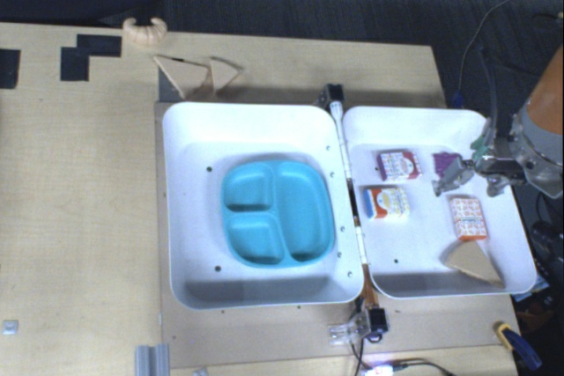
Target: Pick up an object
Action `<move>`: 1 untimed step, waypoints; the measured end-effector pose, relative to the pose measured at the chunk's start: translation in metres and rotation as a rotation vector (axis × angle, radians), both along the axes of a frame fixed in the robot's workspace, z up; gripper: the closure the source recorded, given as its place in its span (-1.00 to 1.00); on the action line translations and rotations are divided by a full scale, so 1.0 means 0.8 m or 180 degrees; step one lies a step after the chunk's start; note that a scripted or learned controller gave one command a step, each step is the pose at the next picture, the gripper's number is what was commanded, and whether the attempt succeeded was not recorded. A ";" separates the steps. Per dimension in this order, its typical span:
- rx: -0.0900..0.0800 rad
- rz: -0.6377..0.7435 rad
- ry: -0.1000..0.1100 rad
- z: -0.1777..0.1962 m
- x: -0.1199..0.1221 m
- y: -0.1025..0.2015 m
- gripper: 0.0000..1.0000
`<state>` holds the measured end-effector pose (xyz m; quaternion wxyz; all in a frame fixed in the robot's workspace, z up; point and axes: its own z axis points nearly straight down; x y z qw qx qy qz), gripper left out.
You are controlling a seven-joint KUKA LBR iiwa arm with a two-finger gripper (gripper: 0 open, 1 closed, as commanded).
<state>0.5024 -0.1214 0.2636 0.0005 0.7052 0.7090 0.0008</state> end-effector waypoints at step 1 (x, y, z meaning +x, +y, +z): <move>0.0003 -0.0011 0.0017 -0.182 0.041 -0.030 -1.00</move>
